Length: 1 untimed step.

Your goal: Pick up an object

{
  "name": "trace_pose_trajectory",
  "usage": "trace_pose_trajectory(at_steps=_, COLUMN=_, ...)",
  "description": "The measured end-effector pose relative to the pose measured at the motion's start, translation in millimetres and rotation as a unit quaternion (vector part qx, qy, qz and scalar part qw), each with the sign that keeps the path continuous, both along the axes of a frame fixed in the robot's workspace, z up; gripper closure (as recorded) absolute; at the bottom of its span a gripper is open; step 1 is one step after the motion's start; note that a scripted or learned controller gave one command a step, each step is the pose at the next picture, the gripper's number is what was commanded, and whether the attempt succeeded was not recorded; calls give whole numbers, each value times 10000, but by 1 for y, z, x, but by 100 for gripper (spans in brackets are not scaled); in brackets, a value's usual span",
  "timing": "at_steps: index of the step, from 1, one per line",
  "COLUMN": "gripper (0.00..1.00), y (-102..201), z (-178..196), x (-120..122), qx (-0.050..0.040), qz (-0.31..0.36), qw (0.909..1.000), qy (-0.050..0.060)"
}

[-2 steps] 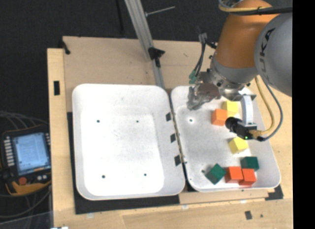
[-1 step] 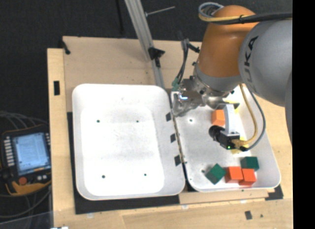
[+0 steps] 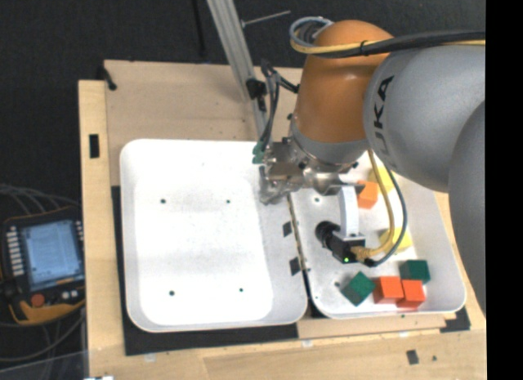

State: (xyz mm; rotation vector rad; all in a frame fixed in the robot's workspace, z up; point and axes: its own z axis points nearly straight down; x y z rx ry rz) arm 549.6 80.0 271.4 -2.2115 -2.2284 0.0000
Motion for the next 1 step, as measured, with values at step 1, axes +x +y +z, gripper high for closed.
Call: trace_pose_trajectory(at_steps=1, gripper=0, y=-3, z=0, x=1, qx=-1, qz=-32, qw=10000, qy=-5)
